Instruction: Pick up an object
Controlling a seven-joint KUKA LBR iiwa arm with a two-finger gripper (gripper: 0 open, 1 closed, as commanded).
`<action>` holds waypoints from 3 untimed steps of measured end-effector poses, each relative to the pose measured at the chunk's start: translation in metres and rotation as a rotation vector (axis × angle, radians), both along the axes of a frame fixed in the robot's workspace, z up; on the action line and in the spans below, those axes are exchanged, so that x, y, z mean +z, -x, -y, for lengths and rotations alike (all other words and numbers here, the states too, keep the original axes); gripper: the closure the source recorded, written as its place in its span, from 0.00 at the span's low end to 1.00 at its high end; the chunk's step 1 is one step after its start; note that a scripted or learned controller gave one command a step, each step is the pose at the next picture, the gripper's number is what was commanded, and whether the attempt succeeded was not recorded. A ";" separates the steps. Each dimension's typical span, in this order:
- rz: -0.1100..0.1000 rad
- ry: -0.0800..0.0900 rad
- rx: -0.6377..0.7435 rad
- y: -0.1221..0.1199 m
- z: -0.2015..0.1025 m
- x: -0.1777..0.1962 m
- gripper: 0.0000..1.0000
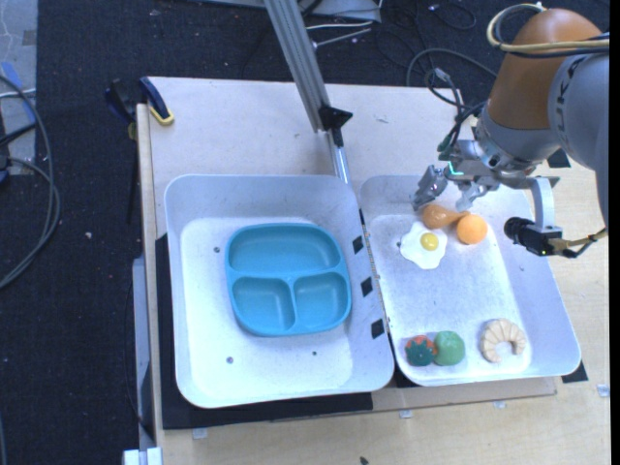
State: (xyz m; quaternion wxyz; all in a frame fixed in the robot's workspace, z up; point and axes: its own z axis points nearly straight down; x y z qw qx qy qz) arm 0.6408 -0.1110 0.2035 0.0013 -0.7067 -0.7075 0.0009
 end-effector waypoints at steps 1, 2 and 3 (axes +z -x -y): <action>0.003 0.001 0.000 -0.001 0.000 0.002 0.00; 0.000 0.001 -0.001 -0.003 0.000 -0.041 0.00; 0.001 0.001 -0.002 0.002 0.001 -0.085 0.00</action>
